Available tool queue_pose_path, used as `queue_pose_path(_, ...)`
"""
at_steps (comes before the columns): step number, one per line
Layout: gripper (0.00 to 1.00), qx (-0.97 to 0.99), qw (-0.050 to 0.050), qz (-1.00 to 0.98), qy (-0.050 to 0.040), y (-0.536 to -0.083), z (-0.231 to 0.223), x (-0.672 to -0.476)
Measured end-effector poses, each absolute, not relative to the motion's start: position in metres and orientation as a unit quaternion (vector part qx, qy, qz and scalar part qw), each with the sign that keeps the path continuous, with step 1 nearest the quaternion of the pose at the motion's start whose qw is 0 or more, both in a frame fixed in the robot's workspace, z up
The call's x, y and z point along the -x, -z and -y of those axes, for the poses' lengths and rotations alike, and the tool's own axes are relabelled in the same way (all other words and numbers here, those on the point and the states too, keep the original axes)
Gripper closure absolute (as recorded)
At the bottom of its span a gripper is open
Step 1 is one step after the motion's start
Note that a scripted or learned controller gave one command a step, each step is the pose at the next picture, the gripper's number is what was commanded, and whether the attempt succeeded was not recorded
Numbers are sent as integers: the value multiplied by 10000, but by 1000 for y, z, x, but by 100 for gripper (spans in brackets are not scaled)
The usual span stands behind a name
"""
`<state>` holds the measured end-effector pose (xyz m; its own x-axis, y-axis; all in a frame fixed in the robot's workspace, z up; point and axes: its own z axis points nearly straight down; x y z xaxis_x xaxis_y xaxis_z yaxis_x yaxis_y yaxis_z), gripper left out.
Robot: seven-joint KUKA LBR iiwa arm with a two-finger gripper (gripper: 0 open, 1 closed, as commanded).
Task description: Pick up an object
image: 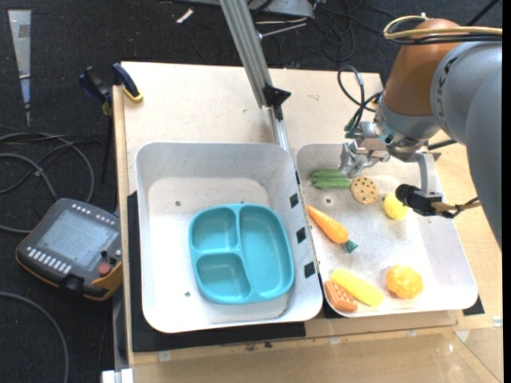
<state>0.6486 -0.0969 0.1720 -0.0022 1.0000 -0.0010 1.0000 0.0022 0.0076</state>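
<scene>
We cannot tell how the gripper (356, 163) stands, since its tip is small and blurred against the right bin (447, 250). We read no writing anywhere. Just below it lie a green bean pod (330, 179) and a speckled cookie (364, 188); a toy carrot (329, 225) lies further below.

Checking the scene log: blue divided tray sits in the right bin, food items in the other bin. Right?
Not quite. The camera view shows the blue divided tray in the left bin. The food items, such as the carrot and the cookie, lie in the other bin.
</scene>
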Motion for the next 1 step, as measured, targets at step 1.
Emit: queue_pose_path(1,100,-7069,32,-7073,-20,-219,104,-648)
